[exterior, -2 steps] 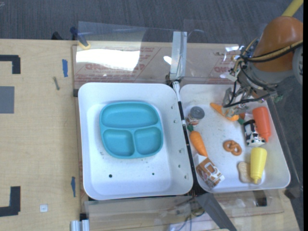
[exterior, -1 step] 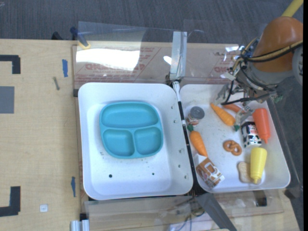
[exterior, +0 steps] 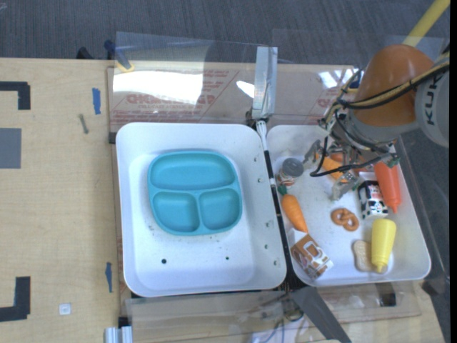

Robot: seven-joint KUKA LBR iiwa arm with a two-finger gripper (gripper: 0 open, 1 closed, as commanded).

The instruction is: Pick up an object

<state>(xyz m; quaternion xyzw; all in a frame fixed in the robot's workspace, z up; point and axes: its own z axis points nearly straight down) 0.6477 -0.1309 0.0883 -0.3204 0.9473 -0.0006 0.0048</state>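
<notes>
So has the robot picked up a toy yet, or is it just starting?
Nothing looks picked up yet. The hand is low over the back of the right bin, close to an orange piece; whether it grips anything can't be seen. The carrot, pretzel and yellow bottle lie on the bin floor. The blue tray sits in the left bin. Grabbing and lifting are left.

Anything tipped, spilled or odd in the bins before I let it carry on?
Nothing stands out. The blue divided tray lies flat in the left bin; the toy foods, including a carrot and pretzel, lie scattered loose in the right bin.
</notes>
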